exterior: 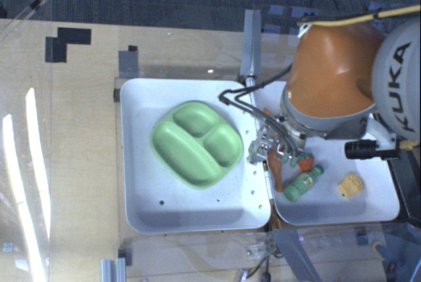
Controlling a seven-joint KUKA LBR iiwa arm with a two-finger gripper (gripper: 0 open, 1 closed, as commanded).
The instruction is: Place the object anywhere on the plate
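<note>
Arm (342,77) reaches in from the right, wrist low over the divider between the two bins. Gripper (263,150) sits at the left edge of the right bin (375,208), just beside the wall it shares with the left bin (138,195). Can't tell how the gripper is set; the metal there is a blurred tangle against cables.

Green plate (196,142), three compartments, lies in the left bin, nothing on it. Loose items in the right bin: orange carrot-like piece (276,172) touching or just under the gripper, green bottle (302,183) beside it, small red and green piece (304,161) near both, yellow chunk (350,185) well apart. The carrot piece looks the likely target, but that is a guess.

Risks: the items are crowded, so a grab could catch two, or nudge the bottle and miss. The bin wall is close; a carried item could clip it on the way across and drop short of the plate.

Hidden: the orange wrist housing covers the back of the right bin. Whether anything is actually gripped is unreadable
</note>
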